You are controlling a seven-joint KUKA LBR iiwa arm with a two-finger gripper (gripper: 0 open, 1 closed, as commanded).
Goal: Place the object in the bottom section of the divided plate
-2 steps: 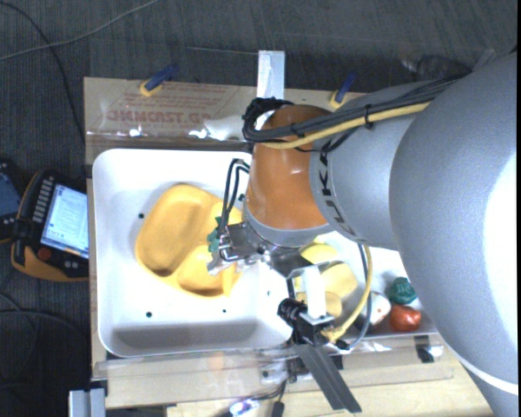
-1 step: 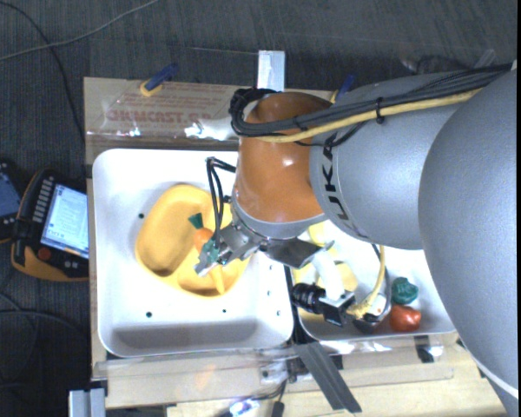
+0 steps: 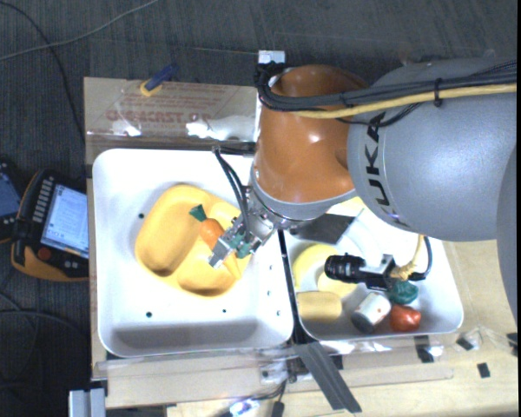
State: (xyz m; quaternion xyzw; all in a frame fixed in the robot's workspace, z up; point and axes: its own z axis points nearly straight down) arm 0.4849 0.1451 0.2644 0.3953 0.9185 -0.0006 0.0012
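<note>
The gripper (image 3: 228, 248) hovers over the yellow divided plate (image 3: 169, 233) in the left bin (image 3: 122, 320), beside a small carrot (image 3: 207, 228) lying on the plate. Whether the jaws are spread or pinching cannot be told. The placing step seems in hand; next, the carrot must sit in the bottom section.

Your grey arm (image 3: 434, 146) reaches in from the right, its orange band (image 3: 300, 146) just above the wrist. The gripper (image 3: 230, 248) points down and to the left, hanging low with its tip tilted.
</note>
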